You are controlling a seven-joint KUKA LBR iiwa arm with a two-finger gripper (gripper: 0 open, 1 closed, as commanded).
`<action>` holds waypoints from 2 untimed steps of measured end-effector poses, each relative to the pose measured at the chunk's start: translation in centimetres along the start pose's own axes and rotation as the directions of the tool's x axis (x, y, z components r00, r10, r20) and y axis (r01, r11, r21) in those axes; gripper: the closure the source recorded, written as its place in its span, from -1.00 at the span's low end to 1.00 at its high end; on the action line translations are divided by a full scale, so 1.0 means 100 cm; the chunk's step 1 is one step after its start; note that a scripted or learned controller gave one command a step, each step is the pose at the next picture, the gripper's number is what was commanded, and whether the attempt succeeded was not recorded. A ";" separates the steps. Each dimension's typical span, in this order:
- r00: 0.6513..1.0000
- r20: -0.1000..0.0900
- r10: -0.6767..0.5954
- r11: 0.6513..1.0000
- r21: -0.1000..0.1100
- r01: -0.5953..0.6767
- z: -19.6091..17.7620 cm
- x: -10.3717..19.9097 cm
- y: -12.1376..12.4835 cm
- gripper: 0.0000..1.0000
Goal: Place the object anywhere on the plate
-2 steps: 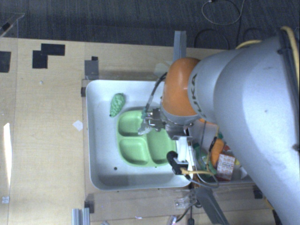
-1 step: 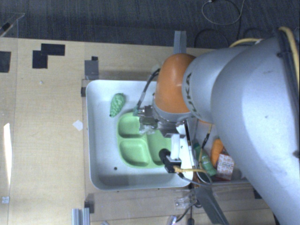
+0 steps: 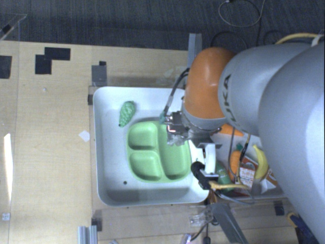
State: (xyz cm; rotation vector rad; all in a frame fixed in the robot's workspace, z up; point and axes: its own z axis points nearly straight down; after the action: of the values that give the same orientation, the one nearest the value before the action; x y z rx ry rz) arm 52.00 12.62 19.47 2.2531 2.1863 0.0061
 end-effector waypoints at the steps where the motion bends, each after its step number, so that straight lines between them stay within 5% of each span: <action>1: 1.000 0.001 0.030 1.000 0.002 -0.030 0.004 -0.019 -0.032 1.00; 2: 0.993 0.001 0.114 0.993 0.000 -0.114 0.010 -0.098 -0.029 1.00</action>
State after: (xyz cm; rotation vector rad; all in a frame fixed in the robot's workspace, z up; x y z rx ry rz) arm 48.80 2.88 18.39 2.3738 2.0539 0.0044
